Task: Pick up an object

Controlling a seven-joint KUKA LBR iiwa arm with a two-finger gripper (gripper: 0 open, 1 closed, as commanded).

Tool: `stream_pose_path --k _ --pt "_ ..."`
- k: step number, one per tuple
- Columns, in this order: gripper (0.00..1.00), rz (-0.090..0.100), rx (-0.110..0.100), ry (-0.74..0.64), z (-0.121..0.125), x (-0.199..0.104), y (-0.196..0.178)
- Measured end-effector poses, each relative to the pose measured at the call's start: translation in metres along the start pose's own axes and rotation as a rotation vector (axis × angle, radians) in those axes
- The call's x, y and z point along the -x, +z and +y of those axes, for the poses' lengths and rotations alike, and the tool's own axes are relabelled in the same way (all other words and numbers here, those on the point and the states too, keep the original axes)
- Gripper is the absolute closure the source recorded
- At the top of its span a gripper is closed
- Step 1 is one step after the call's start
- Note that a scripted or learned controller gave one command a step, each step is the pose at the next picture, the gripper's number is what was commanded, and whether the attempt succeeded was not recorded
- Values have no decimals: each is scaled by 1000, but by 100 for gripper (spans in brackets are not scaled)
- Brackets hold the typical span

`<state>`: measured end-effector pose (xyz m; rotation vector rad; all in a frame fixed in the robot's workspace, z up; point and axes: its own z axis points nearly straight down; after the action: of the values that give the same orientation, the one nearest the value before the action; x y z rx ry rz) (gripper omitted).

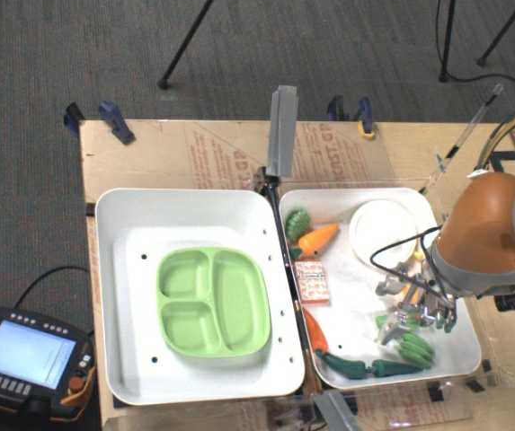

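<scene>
My gripper is low in the right bin, near its right side, under the orange wrist band. It hovers just above a green leafy toy vegetable. An orange carrot with a green top lies at the bin's upper left. A small printed box lies below it. Another orange carrot rests against the left wall. A dark green pepper lies along the front wall. A white plate sits at the back.
The left bin holds a green divided tray. A grey post stands between the bins at the back. A teach pendant sits on the floor at lower left. Black cables loop near the wrist.
</scene>
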<state>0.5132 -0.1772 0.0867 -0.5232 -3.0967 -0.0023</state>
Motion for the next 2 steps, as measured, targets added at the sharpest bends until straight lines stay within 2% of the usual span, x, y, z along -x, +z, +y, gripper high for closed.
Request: stream_pose_path --k 1,2 --pt "100 1 0 -8 3 0 -9" --pt "100 1 1 -16 4 1 -18"
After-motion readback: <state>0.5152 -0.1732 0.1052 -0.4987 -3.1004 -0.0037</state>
